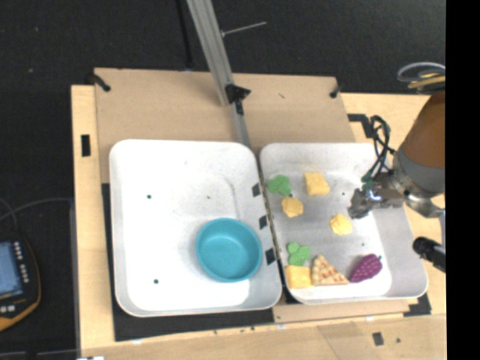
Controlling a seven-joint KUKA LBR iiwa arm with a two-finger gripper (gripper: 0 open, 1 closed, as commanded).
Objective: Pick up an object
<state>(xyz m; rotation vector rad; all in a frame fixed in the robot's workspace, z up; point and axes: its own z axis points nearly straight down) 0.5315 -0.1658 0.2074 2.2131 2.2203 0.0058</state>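
Inspector: Gripper status?
Arm: My gripper (361, 205) hangs over the right bin (397, 287); aperture and contents cannot be determined.
Inspector: Nearest object?
Arm: A yellow block (341, 224), just beside it on the bin floor.

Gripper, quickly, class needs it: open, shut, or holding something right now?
Gripper: cannot be told. It sits low over the right bin, close beside a yellow piece; nothing is seen held.

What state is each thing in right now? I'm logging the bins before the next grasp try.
Blue bowl: upright, in the left bin.
Purple grapes: lying in the right bin, untouched.
Pizza slice: flat, beside a yellow block.
Gripper: low over the right bin, near a yellow piece.
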